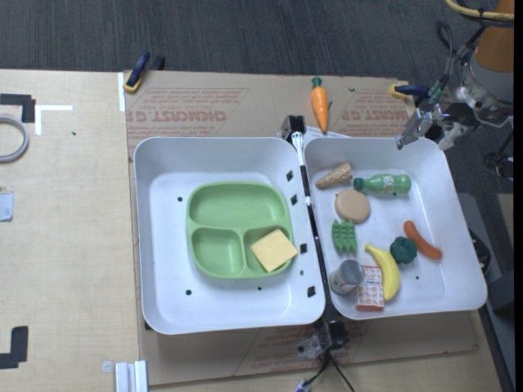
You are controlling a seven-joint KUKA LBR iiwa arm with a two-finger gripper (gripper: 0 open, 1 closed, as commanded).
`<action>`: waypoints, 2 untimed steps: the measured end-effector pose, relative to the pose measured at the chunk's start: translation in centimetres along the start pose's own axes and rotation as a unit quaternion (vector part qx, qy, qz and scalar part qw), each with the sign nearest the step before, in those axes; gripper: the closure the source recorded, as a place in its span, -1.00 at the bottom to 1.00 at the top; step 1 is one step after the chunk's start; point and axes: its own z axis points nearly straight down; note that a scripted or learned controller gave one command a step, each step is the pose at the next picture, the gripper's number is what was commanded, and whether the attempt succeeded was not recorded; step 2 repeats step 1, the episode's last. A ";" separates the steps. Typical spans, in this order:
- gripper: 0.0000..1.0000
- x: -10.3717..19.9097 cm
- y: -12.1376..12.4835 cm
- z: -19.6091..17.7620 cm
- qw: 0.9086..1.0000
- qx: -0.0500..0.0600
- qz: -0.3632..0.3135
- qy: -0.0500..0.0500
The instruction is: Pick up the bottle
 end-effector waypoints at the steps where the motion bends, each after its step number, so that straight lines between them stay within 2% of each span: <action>1: 1.00 0.0 0.0 -1.0 1.000 0.000 -0.001 -0.001; 2: 1.00 0.0 0.0 -1.0 1.000 0.000 -0.001 -0.001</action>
